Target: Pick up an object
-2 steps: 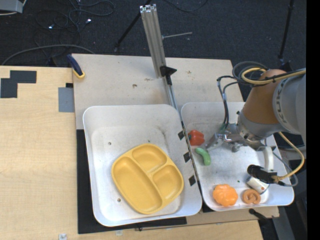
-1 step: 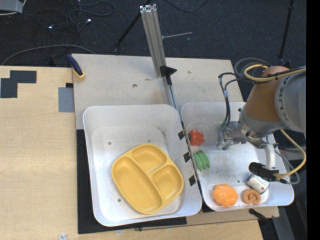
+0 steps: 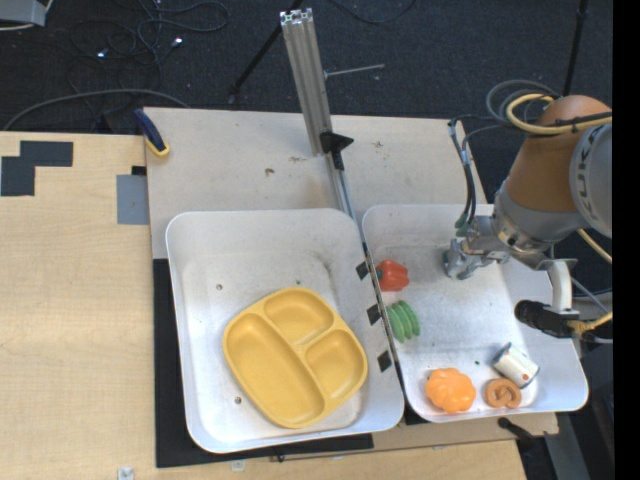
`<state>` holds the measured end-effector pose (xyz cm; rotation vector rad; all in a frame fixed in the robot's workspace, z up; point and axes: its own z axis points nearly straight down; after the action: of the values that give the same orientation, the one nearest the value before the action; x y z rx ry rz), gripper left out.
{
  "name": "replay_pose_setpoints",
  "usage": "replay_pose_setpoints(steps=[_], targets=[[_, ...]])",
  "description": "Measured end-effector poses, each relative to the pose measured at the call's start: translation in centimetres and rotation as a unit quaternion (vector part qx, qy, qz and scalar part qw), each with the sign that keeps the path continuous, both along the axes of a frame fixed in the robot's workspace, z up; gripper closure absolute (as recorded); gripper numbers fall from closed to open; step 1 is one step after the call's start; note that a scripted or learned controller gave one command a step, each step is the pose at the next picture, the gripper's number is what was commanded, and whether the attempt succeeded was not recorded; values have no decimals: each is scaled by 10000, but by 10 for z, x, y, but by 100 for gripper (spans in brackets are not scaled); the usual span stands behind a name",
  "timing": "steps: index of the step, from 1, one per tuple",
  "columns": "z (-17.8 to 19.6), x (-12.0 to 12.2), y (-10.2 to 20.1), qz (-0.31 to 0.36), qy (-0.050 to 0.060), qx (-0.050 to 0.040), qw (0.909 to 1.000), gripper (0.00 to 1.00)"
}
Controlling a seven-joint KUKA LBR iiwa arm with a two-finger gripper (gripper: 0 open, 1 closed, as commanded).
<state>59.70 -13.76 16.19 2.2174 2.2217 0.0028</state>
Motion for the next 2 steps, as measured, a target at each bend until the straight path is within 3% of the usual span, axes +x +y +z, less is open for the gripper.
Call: replay_pose_setpoints(steps=[2], targets=[[105, -8, -3, -2, -5, -3, 10000, 100]])
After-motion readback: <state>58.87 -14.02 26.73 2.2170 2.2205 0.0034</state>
